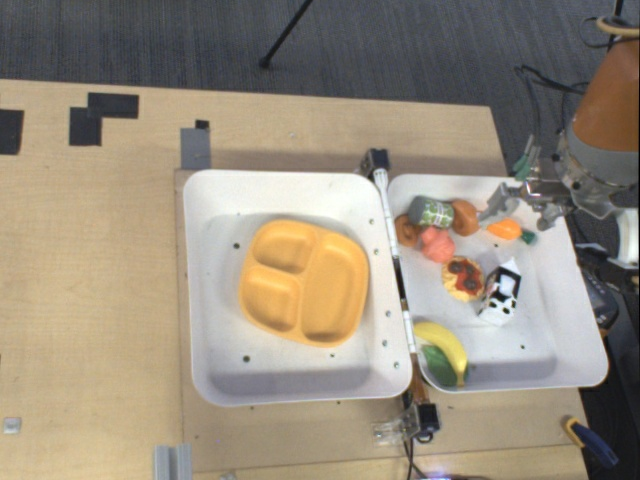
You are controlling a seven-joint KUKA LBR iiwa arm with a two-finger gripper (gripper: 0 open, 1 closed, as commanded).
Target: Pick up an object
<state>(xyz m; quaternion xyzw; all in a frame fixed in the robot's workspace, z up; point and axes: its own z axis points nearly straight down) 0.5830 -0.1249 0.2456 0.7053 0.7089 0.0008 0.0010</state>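
gripper (520,206) above toys in right bin (570,298)

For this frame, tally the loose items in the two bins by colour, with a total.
Yellow: 2, the divided plate in the left bin and the banana in the right bin.
Green: 1, the can.
Brown: 2, the round piece and the piece by the divider.
Pink: 1.
Orange: 1, the carrot.
Red and yellow: 1, the pizza slice.
Black and white: 1, the cow.
Total: 9.
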